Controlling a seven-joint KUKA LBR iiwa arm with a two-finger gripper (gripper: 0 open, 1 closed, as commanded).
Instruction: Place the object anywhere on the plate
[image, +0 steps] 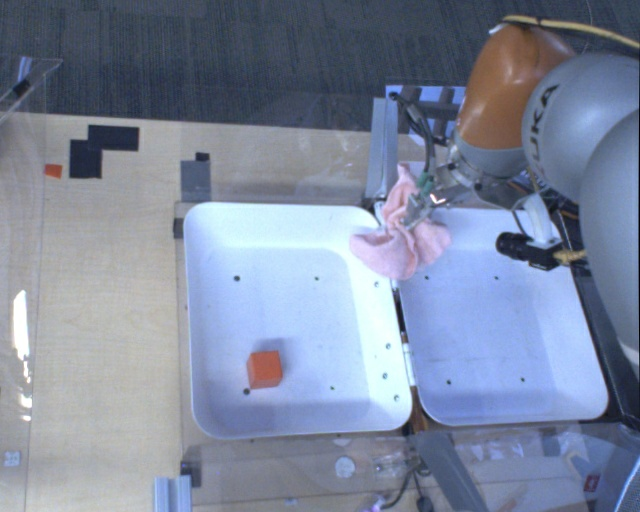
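far left on the wooden bench (100, 330) sit some black markers (100, 148) and a small orange tag (52, 171), none of them part of the job. next comes the left bin (290, 400), a shallow white tray with an orange block (265, 369) lying loose on its floor near the front, well apart from the arm. no plate can be made out as a separate thing, so one of the white bins probably stands for it. over the seam between the two bins hangs a pink cloth (400, 235), its top corner pinched between the fingers of the gripper (432, 192) and the rest drooping in folds, the lowest lobe spilling just over the left bin's rim; held by a corner like this it clears the bin walls as it is carried. the right bin (500, 350) lies below the grey arm (570, 110), which reaches in from the right. the cloth looks lifted, not yet set down
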